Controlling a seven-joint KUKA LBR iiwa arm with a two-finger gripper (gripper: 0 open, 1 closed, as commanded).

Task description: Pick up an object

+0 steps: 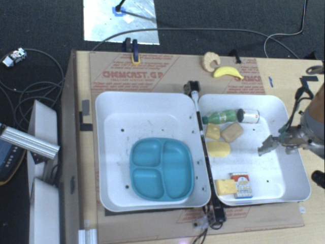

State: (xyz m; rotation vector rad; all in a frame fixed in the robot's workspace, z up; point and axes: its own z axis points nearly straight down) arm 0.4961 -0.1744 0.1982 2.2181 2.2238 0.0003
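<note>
While the arm [312, 118] is cut off at right edge, its gripper [267, 147] hangs over right bin [277, 105], grip state can't be told. Green bottle [229, 117], sponges, small box [241, 185] lie w/in that bin's left half; blue tray [162, 168] sits in left bin [117, 111].

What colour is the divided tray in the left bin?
Light blue tray, clearest in the camera view.

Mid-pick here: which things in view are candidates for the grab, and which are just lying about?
Job:
gripper, over the right bin
green bottle
two tan blocks
yellow lemon-like piece
yellow block
small red box

Lying about:
blue divided plate, left bin
banana, on the bench behind the bins
</note>
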